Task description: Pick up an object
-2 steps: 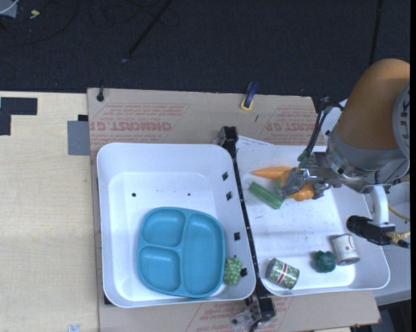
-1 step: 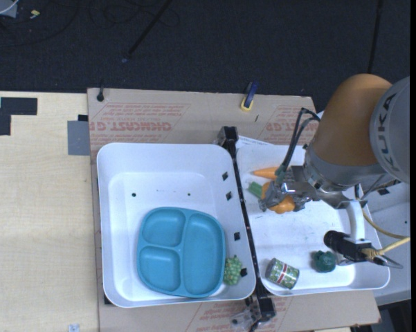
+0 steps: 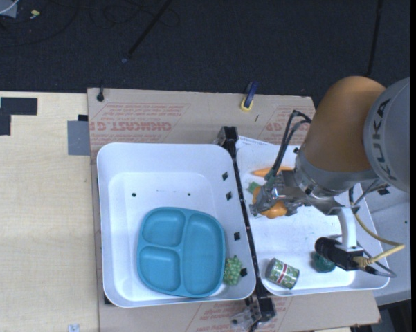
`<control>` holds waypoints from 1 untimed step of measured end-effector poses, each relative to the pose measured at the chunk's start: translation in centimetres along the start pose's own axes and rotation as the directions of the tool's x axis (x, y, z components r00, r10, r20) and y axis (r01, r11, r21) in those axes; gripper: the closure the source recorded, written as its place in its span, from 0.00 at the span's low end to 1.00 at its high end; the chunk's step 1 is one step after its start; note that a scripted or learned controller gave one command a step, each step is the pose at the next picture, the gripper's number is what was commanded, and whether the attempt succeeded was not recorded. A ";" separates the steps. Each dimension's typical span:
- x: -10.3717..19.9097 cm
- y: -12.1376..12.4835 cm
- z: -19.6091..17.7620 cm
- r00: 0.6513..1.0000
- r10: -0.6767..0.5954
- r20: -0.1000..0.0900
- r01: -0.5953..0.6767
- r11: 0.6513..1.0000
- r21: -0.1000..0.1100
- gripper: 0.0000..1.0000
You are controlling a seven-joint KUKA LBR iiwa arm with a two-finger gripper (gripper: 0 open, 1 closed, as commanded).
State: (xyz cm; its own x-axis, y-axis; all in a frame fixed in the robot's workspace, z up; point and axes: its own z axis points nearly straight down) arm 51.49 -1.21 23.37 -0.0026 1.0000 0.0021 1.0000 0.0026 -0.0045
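A: Orange thing (image 3: 275, 210) in the right bin (image 3: 374, 282), close to its left wall, right under the hand (image 3: 266, 198). Touching or not? Can't tell.

B: Hand clenched or let go? Can't tell either. Too dark and small there.

A: Another orange bit (image 3: 271, 172) just behind the hand, near the bin's far left corner.

B: Green and red can (image 3: 283, 273) lying on its side at the right bin's near edge. Dark green thing (image 3: 323, 262) beside it, toward the right.

A: Left bin (image 3: 114, 185) with a blue plate (image 3: 181, 252) near its front edge. Green bumpy thing (image 3: 232, 270) next to the plate, in the near right corner.
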 end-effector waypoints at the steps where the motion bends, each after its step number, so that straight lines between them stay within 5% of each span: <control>1: 0.4 1.5 1.0 1.000 0.002 0.002 -0.002 1.000 -0.001 1.00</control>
State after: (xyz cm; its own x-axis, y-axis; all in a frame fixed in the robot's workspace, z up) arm 52.97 -0.80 22.39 -0.0011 1.0000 0.0002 1.0000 0.0011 -0.0036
